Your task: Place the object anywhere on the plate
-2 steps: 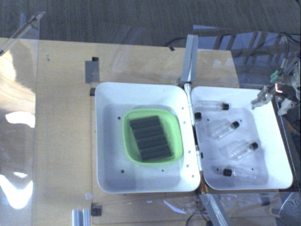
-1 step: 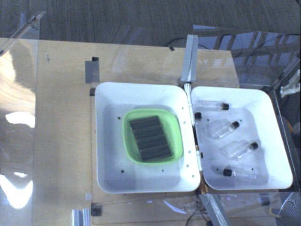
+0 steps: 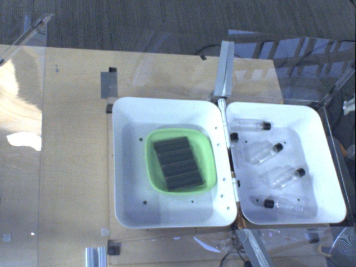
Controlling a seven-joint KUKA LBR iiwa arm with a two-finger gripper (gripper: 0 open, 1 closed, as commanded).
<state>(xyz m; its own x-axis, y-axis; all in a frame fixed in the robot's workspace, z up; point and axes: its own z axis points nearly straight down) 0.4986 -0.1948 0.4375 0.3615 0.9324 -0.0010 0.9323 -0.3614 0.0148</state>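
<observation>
Clear vial (image 3: pixel 285 206) at the front of the right bin (image 3: pixel 329 166); dark block on the green plate.

Three more black-capped vials (image 3: pixel 250 125) (image 3: pixel 266 152) (image 3: pixel 286 177) lie apart from one another behind it in that bin. In the left bin (image 3: pixel 119 166) the green plate (image 3: pixel 151 161) sits near the middle, and the dark ribbed block (image 3: pixel 178 163) lies flat on it, slightly askew. Whether the gripper is open or closed cannot be told.
</observation>
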